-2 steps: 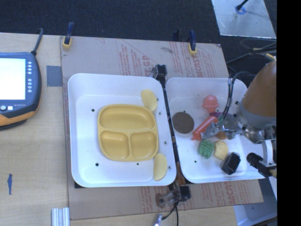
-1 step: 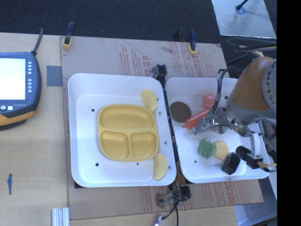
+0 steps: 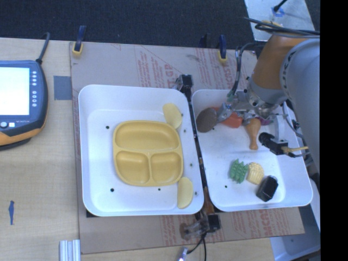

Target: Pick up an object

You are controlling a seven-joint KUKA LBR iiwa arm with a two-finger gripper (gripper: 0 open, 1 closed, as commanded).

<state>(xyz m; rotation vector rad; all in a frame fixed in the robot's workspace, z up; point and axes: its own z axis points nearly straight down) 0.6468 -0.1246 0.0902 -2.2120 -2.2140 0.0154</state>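
Far left on the tabletop (image 3: 38, 189): a teach pendant (image 3: 19, 102) with white screen and orange-grey casing, partly cut off by the frame edge. Next to it, a small grey square of tape (image 3: 62, 87) on the wood, and a brown cardboard sheet (image 3: 163, 64) under both bins, clamped at the far edge by blue clips (image 3: 79, 39). On the cardboard, the left bin (image 3: 89, 151), white and shallow, holding a yellow divided plate (image 3: 148, 152) with three compartments near its middle. Touching the plate's upper right corner, a pale yellow oval piece (image 3: 173, 115); at its lower right corner, a second pale yellow oval piece (image 3: 185, 191) against the bin's near wall. Just beside, the right bin (image 3: 217, 194). In its upper left area, a brown rounded object (image 3: 206, 119), touching a red-orange item (image 3: 231, 119) to its right. Directly over that spot, the end effector (image 3: 242, 109), hanging low from the grey arm (image 3: 296, 69) with its orange band (image 3: 272, 58); cannot tell whether released or clenched, nor whether anything sits in its grasp. Just right of the red-orange item, a tan drumstick-shaped toy (image 3: 253, 132) lying in the bin. Lower in the bin, a green leafy toy (image 3: 238, 171) touching a yellow corn-like piece (image 3: 255, 173), and near the bottom right corner a black block (image 3: 267, 188).
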